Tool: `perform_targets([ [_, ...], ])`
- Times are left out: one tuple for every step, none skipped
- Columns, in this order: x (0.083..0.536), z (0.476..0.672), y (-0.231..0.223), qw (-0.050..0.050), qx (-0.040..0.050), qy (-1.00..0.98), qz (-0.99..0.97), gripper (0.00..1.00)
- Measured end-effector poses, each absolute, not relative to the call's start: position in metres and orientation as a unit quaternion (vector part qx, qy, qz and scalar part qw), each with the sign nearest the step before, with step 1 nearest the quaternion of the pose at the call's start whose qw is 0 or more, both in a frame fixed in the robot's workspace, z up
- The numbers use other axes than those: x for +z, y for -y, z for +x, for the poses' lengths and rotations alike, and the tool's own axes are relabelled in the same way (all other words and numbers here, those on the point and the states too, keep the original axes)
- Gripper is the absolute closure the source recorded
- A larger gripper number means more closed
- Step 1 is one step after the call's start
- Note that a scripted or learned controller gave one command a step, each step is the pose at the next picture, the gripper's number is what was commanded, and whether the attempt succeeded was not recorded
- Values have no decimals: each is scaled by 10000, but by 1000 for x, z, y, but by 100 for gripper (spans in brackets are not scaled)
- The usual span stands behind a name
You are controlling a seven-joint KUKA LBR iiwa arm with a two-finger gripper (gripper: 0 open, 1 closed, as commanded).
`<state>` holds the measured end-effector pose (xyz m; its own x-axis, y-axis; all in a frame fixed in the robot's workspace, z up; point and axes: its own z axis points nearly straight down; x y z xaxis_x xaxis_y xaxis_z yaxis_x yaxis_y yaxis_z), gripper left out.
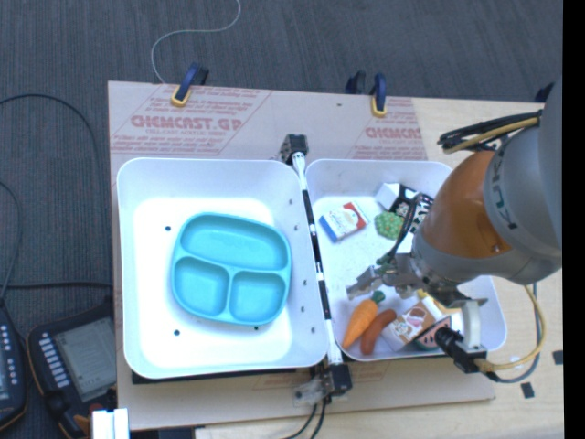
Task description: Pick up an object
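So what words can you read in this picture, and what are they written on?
"CHEMCAST GP" in red print on the brown board behind the left bin.
"CHEMCAST" again, cut off, on the board behind the right bin.
The red and white packet has print too small to read.
The dark box by the arm has blurred print.
The carton near the carrot is also unreadable.

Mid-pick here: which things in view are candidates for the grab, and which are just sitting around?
In play: gripper, low in the right bin; orange carrot, reddish piece beside it, small carton, red-and-white packet, green item.

Lying about: blue divided tray in the left bin; clamps on the board edge.
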<state>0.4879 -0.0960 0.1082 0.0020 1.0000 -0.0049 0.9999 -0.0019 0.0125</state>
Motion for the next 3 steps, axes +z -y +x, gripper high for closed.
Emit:
perform_targets([
  [118, 488, 96, 65, 27, -7064, 7077, 100],
  [118, 488, 96, 61, 25, -7065, 7077, 0],
  [88, 485, 96, 14, 7, -7069, 7073, 0],
])
